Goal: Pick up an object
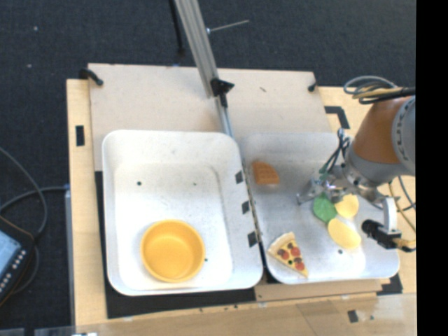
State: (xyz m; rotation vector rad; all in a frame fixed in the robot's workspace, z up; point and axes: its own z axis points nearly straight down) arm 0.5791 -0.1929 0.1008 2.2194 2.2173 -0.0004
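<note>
Green piece (323, 209) sits low in the right bin (280, 152), right under the tool (329, 190), and it looks to be touching the tool's tip. Whether the tool is apart or together, I cannot tell from this angle. Tight against the green piece: two yellow pieces, one just right of it (348, 206), one just below that (344, 234). One pizza slice (288, 253) lies near the bin's front left corner. One brown bread-like piece (265, 174) rests by the left wall, well apart from the tool. That's five things in the right bin. Over in the left bin (168, 159), one yellow bowl (172, 250), upright, near the front. Two bins side by side on the table (80, 187).
</note>
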